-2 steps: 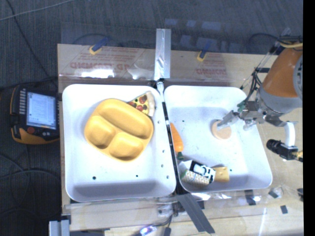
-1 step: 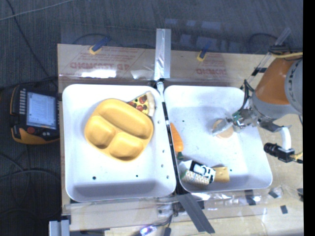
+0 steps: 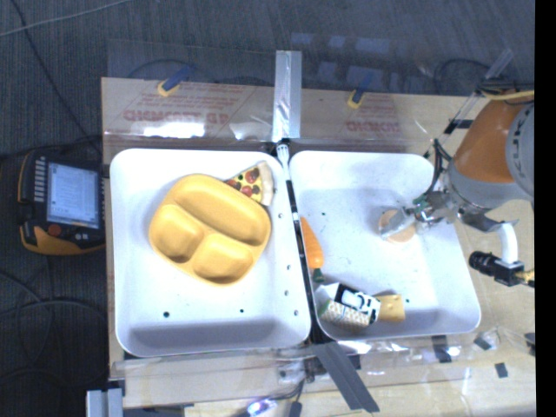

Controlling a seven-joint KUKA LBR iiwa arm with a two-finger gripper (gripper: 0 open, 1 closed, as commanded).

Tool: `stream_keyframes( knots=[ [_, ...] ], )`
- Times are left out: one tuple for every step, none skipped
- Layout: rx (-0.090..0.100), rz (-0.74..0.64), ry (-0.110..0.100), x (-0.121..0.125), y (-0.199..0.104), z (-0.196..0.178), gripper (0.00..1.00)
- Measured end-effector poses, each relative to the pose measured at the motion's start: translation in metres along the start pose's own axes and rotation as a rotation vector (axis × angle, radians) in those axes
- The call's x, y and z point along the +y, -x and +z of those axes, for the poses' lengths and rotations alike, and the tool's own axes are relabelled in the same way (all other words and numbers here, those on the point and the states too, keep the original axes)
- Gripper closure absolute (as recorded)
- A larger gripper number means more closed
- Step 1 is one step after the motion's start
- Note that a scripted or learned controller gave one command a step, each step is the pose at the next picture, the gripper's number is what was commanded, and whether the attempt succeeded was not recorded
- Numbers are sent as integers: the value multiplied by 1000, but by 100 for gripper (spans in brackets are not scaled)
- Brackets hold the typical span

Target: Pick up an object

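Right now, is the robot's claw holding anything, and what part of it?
It cannot be told. The gripper is low in the right bin, right against a small tan thing, but the picture is too blurry to show a grip.

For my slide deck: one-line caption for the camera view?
Gripper low in the right bin near a carrot; yellow tray and pizza slice in the left bin.

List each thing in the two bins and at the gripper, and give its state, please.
yellow divided tray: lying upside down in the left bin.
pizza slice toy: half tucked under the tray.
carrot: lying along the right bin left wall.
black-and-white box: resting on other small items.
gripper: low, at a small tan object.
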State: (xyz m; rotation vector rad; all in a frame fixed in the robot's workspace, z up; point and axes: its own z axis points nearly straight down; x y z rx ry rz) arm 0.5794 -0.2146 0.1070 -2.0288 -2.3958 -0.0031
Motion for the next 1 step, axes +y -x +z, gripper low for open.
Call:
stream_keyframes(
  knots=[
    [-5,183,-2,-6,-20,-96,100]
  ],
)
